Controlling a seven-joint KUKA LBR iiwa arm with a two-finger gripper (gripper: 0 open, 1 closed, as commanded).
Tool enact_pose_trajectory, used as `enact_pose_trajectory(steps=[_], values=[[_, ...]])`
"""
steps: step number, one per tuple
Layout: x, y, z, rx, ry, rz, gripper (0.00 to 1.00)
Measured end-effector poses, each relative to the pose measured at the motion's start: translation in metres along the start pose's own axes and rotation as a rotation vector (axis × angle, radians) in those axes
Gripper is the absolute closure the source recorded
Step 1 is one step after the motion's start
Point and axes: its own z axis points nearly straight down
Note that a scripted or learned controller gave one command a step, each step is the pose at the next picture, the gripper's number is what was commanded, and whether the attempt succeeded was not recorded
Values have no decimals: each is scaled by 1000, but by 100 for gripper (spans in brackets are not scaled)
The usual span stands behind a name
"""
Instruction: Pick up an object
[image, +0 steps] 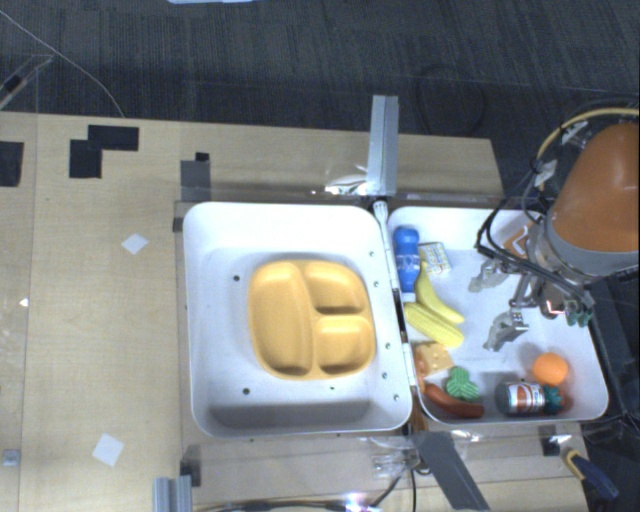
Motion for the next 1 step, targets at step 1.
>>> enact_pose_trajectory(steps=[1], values=[[35,-27,108,2,-9,-313,0]])
